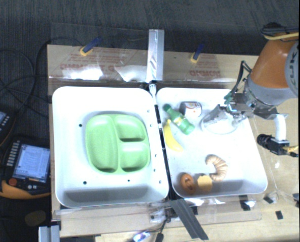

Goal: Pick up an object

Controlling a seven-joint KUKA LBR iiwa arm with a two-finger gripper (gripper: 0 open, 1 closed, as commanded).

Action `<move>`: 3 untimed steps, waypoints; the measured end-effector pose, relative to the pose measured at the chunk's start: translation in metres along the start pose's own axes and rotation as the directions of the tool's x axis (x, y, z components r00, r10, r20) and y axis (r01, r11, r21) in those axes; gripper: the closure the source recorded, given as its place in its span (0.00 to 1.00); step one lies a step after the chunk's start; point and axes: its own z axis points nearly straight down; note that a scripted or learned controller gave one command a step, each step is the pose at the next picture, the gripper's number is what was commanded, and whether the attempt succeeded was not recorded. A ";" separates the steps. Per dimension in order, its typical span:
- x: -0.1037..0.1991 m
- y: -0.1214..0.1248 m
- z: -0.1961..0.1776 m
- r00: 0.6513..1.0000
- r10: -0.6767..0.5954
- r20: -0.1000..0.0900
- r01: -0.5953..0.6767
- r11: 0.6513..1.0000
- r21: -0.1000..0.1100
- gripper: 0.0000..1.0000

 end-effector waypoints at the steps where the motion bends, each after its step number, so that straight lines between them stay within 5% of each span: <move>1: -0.029 0.072 0.101 0.992 0.126 0.005 -0.126 0.992 0.001 0.00; 2: -0.049 0.066 0.109 0.998 0.066 -0.007 -0.067 0.998 -0.019 0.00; 3: -0.042 0.086 0.113 1.000 -0.018 0.007 0.018 0.999 0.034 0.00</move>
